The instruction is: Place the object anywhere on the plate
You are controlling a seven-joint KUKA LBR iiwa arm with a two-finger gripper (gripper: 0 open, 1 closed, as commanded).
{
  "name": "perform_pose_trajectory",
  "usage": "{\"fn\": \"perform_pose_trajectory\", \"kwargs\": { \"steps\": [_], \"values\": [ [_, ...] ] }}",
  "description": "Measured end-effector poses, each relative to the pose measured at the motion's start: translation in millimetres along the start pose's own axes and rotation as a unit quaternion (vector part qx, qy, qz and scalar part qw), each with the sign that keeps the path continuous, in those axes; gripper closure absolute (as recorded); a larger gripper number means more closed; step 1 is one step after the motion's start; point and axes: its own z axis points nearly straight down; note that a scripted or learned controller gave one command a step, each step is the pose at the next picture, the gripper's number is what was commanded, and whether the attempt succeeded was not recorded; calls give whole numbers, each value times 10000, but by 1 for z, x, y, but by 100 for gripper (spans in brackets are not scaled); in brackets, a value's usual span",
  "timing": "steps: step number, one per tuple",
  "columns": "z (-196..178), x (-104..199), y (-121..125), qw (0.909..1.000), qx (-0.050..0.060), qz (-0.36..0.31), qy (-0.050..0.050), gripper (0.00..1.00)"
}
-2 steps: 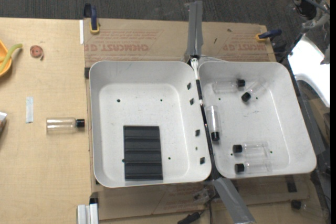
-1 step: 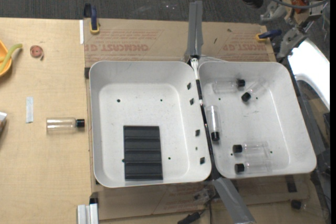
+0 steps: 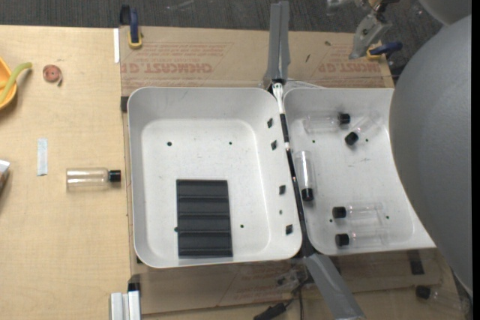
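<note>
A black ribbed plate [image 3: 202, 218] lies flat on the floor of the left bin [image 3: 150, 116], toward its front edge, with nothing on it. Several clear vials with black caps lie in the right bin [image 3: 405, 236]: one at the back [image 3: 326, 121], one beside it [image 3: 361, 133], one along the left wall [image 3: 305, 174] and two at the front [image 3: 361, 215] [image 3: 360, 238]. My gripper [image 3: 365, 20] hangs high beyond the far right corner of the right bin, over the cardboard, away from the vials. The grey arm [image 3: 439, 131] covers the right bin's right side.
Another clear vial [image 3: 91, 177] lies on the wooden bench left of the bins. An orange bowl [image 3: 6, 86], a small red disc [image 3: 51, 73] and a white strip [image 3: 42, 157] sit further left. A blue clamp [image 3: 132, 26] stands at the cardboard's back edge.
</note>
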Motion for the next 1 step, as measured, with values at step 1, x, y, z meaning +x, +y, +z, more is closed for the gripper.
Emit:
{"fn": "perform_pose_trajectory", "kwargs": {
  "steps": [1],
  "values": [
    [5, -57, 118, 10000, 2, -44, -23, 0]
  ]
}}
